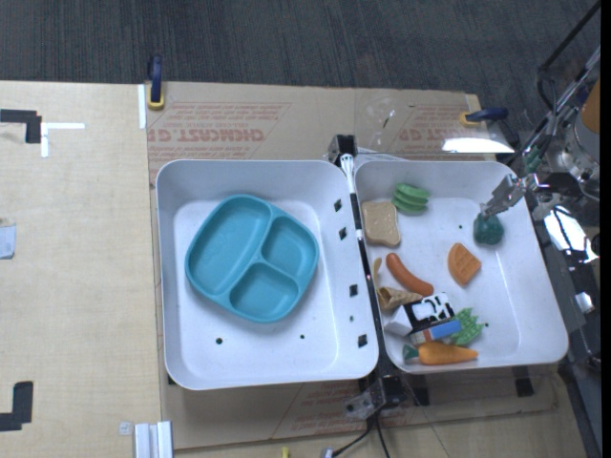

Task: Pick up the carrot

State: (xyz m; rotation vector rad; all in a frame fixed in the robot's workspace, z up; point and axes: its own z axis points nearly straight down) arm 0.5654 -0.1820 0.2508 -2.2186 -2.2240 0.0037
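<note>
Approach step: gripper (503,197), finger state I cannot tell, hovering at right bin's (531,299) 2 o'clock; needs heading toward carrot (447,354) at 6.

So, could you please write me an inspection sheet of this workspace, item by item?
Surface: two white bins side by side on a cardboard-covered bench; left bin, right bin.
Job's things: carrot lies at the near edge of the right bin, not gripped.
Clutter: blue divided plate in the left bin; in the right bin a bread slice, green slices, sausage, orange piece, dark green item, leafy green.
Grippers: gripper is over the right bin's far right, above the dark green item, away from the carrot.
Cables: black cable below the bins.
Surroundings: clamps on the bench's far edge; dark floor.
</note>
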